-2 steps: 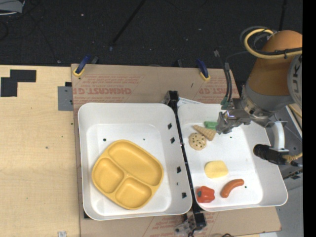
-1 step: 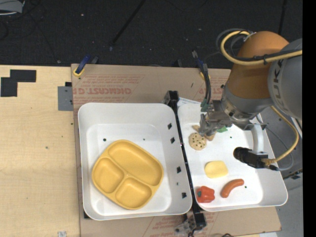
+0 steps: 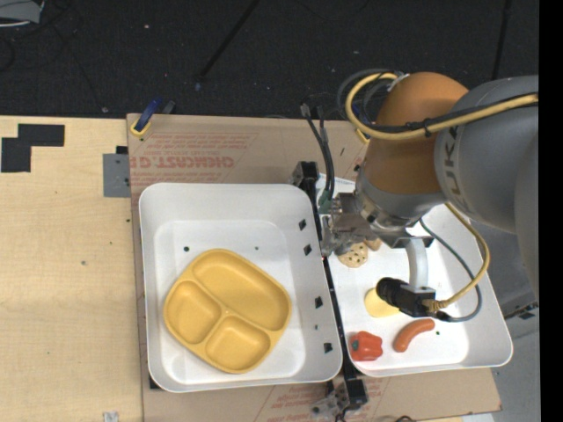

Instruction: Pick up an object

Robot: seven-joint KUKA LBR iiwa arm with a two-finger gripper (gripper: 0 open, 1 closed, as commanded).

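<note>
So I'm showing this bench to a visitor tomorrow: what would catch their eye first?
Probably the yellow divided plate, alone in the left bin. Next, the big arm with its orange band hanging over the right bin, where a red pepper, a sausage and a holed cracker lie.

Robotics lab, KUKA arm (image 3: 475, 148), white bins (image 3: 158, 236) on cardboard-covered bench (image 3: 70, 262)
</note>
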